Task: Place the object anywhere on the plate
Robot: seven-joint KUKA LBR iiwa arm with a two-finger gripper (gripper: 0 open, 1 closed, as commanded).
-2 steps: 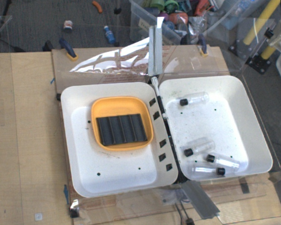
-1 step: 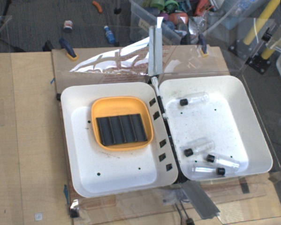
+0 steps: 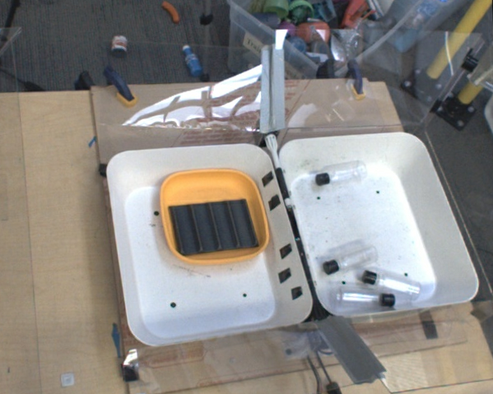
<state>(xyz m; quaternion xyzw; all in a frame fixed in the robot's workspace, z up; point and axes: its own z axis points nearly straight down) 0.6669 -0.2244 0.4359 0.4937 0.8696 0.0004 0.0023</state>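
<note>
While the two white bins sit side by side on the bench, the work looks like it is at its very start. The left bin (image 3: 145, 313) holds an orange plate (image 3: 174, 192) with rounded corners, and a dark ridged block (image 3: 213, 226) lies flat on the middle of it. The right bin (image 3: 446, 223) holds four small clear tubes with black caps. One tube (image 3: 340, 174) lies near the top of that bin, well apart from the rest. Another tube (image 3: 347, 259) lies lower down. Two more lie close together near the bottom edge: one tube (image 3: 389, 283) is tilted, and the last tube (image 3: 363, 297) lies just below it, so close that they may be touching. All four are lying down, none stands up. None of them is on the plate yet. I cannot tell how the gripper stands, spread or pressed together, so nothing can be said about a hold on any tube. My guess is that the step in hand is choosing a tube and reaching for it. The top tube looks like the easy one, since nothing crowds it. The next move calls for coming down over one tube, pinching it across its thin side, lifting it over the wall between the bins, and setting it down on the plate, maybe on a bare orange part beside the dark block.
</note>
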